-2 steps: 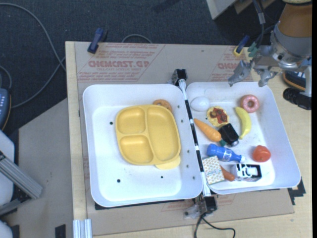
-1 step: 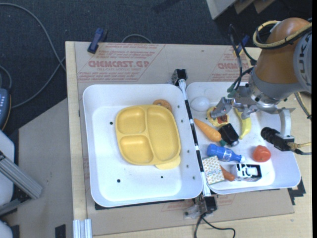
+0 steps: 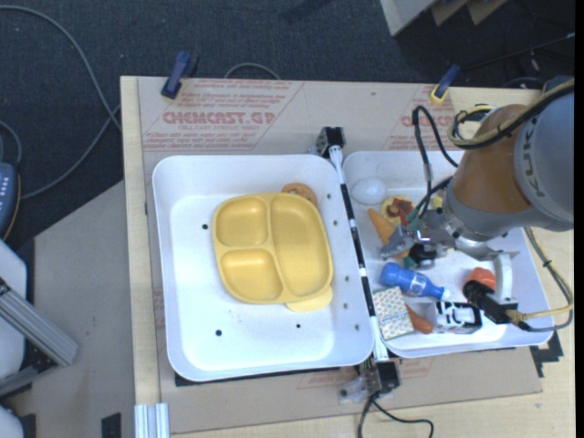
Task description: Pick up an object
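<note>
The desk (image 3: 274, 108) carries two white bins side by side. The left bin (image 3: 182, 245) holds a yellow divided plate (image 3: 272, 247) at its middle, with bare floor all round it, widest along the left and near edges. The right bin (image 3: 392, 164) is crowded: the arm (image 3: 511, 176) covers its right half. The claw (image 3: 412, 245) hangs at the bin's middle; whether it is clenched cannot be told. Just below lies a blue bottle (image 3: 411, 281); a white ball (image 3: 370, 191) sits near the far left corner.

A robotics lab: clamped bench (image 3: 274, 117), loose cables (image 3: 55, 35), carpet.
</note>
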Robot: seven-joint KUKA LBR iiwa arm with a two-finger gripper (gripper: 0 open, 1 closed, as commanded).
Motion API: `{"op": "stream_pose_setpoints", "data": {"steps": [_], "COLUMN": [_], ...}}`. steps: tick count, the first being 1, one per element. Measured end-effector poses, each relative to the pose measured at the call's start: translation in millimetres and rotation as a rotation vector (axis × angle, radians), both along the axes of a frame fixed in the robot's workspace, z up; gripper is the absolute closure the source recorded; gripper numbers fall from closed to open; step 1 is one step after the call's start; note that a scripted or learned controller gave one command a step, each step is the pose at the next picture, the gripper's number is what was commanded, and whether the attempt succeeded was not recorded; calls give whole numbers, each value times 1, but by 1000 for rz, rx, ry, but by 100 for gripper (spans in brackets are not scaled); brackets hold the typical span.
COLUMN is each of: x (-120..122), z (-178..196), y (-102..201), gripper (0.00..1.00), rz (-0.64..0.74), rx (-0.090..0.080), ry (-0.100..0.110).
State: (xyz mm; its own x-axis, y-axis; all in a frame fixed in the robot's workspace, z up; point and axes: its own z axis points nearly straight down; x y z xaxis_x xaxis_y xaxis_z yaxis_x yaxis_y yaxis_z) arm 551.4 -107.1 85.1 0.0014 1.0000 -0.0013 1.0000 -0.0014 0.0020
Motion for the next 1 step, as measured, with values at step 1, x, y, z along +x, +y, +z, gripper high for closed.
{"op": "stream_pose_setpoints", "data": {"steps": [1], "x": [88], "z": [33], "y": [-5], "gripper": [0], "rz": [2], "rx": [1], "ry": [0]}}
